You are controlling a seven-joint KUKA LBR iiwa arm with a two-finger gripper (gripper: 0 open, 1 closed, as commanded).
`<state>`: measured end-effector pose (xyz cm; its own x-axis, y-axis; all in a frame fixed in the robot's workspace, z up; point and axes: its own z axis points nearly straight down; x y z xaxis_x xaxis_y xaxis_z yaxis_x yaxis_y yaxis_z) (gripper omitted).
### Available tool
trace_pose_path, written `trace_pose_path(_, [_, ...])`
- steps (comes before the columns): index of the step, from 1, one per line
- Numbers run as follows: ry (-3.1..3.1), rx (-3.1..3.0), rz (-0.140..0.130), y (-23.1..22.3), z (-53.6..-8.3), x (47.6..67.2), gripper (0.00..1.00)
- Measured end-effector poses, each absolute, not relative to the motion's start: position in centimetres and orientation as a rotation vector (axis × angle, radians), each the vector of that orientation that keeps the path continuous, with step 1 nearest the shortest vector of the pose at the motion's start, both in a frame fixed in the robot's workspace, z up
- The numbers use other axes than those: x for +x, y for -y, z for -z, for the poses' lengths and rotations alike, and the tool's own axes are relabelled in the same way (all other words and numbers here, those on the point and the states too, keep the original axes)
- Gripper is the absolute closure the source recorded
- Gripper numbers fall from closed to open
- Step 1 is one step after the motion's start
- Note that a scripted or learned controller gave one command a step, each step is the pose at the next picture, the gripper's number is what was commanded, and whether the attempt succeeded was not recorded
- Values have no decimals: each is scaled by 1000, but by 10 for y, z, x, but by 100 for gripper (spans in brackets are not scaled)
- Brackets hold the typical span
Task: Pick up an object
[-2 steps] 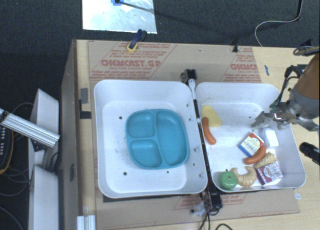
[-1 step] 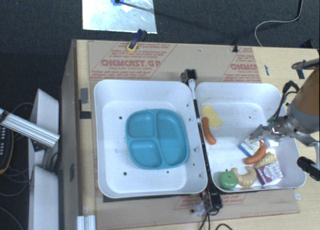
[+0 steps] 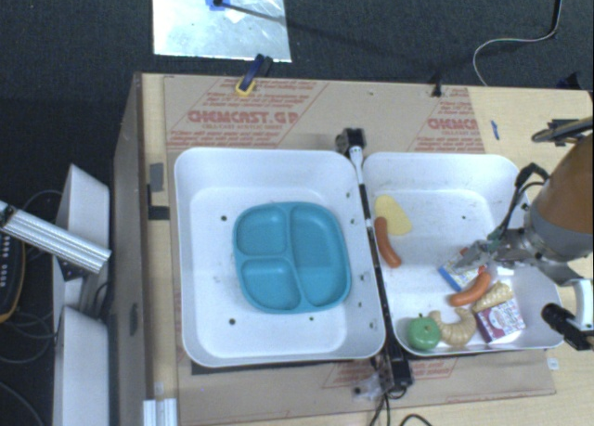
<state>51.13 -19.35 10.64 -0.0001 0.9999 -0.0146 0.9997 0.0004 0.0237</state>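
1. The arm reaches in over the bench's right edge, and its tool hangs low in the right bin, near that bin's right wall.
2. Whether the tool is apart or together, I cannot tell.
3. Just below the tool lie an orange sausage and a blue packet.
4. Along the right bin's front wall sit a green apple, a tan curved piece and a red-and-white packet.
5. Another sausage and a yellow piece lie near the divider.
6. A blue divided plate rests in the left bin.
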Motion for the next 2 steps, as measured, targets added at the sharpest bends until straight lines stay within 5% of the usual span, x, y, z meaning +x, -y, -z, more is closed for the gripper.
trace_pose_path(1, [-2222,2212,-4,200,-221,580,0])
trace_pose_path(2, [-2226,2215,0,206,-140,633,0])
